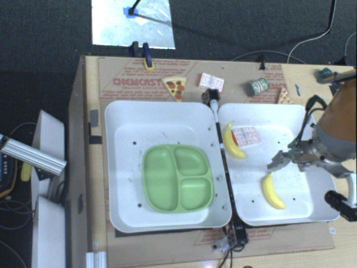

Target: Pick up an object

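1. Nearest to me, along the bench's front edge, a small black clamp (239,236) sits where the two white bins meet.
2. Just behind it, the left bin (122,121) holds a pale green divided plate (177,178) with three compartments, lying flat a little toward the bin's front.
3. Beside it, the right bin (290,211) holds three things: a banana (273,192) near the front, a second banana (232,142) lying along the left wall farther back, and a small white card with red print (245,135) touching that second banana on its right.
4. From the right, the grey arm reaches in over the right bin, its orange band (341,116) well up above the wrist.
5. Its gripper (279,162) hangs over the bin floor just behind the front banana, close to it. One grey finger (277,161) points leftward; I cannot tell from here whether the fingers are spread or closed, and nothing shows between them.
6. Neither banana looks lifted; both lie on the bin floor.
7. Behind the bins, on the brown printed board (139,80), a toy pizza slice (175,87) lies near the left bin's back edge, a small white packet (211,82) near the middle, and a small green can (258,86) lies on its side farther right.
8. Farther back still, a pale shiny sheet (131,15) lies on the dark carpet.
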Available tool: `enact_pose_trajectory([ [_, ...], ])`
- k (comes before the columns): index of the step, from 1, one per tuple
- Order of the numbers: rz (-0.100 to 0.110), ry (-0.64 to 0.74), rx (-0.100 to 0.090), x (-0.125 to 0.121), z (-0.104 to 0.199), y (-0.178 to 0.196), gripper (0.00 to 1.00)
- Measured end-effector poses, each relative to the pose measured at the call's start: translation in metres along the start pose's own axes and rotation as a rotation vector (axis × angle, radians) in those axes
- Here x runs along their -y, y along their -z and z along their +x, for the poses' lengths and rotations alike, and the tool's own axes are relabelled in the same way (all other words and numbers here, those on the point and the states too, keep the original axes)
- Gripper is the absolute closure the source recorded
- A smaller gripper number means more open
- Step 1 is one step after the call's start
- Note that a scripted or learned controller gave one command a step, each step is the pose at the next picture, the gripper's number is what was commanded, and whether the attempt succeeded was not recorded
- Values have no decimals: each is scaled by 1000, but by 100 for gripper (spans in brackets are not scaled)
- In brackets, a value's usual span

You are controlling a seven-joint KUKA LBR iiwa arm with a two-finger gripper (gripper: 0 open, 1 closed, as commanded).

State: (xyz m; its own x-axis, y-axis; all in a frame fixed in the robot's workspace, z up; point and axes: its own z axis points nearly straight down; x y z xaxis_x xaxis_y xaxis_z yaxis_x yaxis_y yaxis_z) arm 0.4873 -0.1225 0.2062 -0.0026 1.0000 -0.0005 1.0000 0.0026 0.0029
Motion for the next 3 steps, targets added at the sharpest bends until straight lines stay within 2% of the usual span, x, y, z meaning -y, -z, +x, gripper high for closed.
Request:
enact_pose_trajectory([
  [1, 1, -1, 0, 1, 10, -122, 0],
  [2, 0, 0, -1, 0, 10, -111, 100],
  [3, 0, 1, -2, -35, 94, 7, 100],
])
